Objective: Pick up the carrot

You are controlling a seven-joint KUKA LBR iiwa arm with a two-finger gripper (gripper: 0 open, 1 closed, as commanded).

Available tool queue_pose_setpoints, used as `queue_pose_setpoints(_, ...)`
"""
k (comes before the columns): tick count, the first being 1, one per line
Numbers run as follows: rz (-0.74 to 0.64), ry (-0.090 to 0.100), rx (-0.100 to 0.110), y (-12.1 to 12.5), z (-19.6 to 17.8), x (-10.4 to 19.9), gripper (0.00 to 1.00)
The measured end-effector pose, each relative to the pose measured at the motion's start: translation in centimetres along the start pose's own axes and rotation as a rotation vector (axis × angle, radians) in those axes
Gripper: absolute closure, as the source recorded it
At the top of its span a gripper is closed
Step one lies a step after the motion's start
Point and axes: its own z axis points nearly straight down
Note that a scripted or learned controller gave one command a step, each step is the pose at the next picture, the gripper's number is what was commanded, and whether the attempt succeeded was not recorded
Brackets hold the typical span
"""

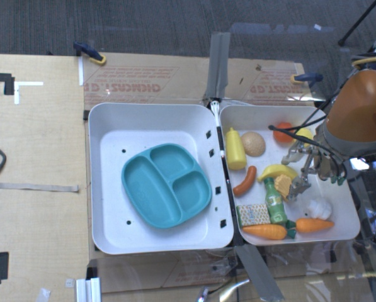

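Observation:
Two orange carrots lie along the front wall of the right bin (348, 228): one carrot (264, 231) at the front left and a second carrot (313, 226) to its right, their green tops meeting between them. My gripper (296, 168) hangs over the middle of that bin, behind both carrots and well apart from them. It looks open, with one finger (293, 151) at the back and the other (299, 185) near a yellow banana (277, 172). Nothing is between the fingers.
The right bin also holds a yellow bottle (235, 150), a beige ball (253, 144), a tomato (283, 133), a sausage (245, 180), a green bottle (274, 201), a speckled block (253, 214) and a white lump (318, 205). A teal divided plate (167, 184) lies in the left bin (99, 219).

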Motion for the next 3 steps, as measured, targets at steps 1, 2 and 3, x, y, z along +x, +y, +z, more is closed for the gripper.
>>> queue_pose_setpoints(1, 0.065, 0.006, -0.001, 3.5, -1.0, 7.1, 0.00)
queue_pose_setpoints(2, -0.124, -0.032, 0.006, 4.9, -0.5, 7.8, 0.00)
queue_pose_setpoints(3, -0.335, -0.040, 0.012, 6.2, -0.6, 7.8, 0.00)
